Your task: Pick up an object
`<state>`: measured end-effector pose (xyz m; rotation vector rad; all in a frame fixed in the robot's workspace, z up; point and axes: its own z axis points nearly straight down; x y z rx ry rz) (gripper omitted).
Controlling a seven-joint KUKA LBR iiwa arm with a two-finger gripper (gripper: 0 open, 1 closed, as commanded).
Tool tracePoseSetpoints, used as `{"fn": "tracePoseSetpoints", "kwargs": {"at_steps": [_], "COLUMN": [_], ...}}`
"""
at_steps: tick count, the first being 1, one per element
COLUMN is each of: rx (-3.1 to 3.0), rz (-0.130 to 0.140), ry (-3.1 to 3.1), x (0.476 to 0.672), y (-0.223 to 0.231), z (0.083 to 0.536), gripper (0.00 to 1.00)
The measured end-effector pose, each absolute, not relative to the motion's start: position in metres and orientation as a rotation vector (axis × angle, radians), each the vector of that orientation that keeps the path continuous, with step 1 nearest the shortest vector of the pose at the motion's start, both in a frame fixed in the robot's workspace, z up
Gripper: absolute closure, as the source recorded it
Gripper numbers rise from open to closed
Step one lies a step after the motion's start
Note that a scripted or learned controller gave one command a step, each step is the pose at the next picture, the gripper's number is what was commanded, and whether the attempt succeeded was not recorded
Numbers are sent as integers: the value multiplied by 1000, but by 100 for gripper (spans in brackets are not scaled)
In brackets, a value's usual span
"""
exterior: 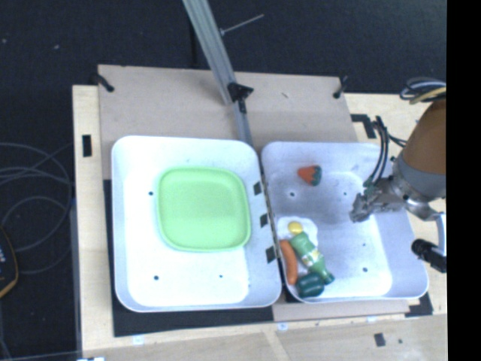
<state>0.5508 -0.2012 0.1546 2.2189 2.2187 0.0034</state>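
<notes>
In the right bin [376, 277] a small red strawberry-like toy with a green top [309, 174] lies near the back. A cluster sits at the front left corner: a yellow piece [295, 228], a green bottle-shaped toy [308, 251], an orange carrot [288, 257] and a dark green piece [310, 284]. My gripper [363, 207] hangs low over the right side of this bin, well right of the cluster and below-right of the red toy. Nothing shows between its fingers.
The left bin [135, 201] holds a pale green square plate [203, 207]. A grey metal pole [214, 47] slants down from the top to the gap between the bins. Cables [30, 194] lie on the dark floor at the left.
</notes>
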Motion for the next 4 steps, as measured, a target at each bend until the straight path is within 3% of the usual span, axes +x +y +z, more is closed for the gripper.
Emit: {"fn": "tracePoseSetpoints", "kwargs": {"at_steps": [1, 2, 4], "rx": [2217, 2220, 2216], "rz": [5, 2, 3], "ry": [2219, 2221, 2227], "x": [548, 548, 569], "y": [-192, -193, -92], "z": [207, 216, 225], "gripper": [100, 100, 100]}}
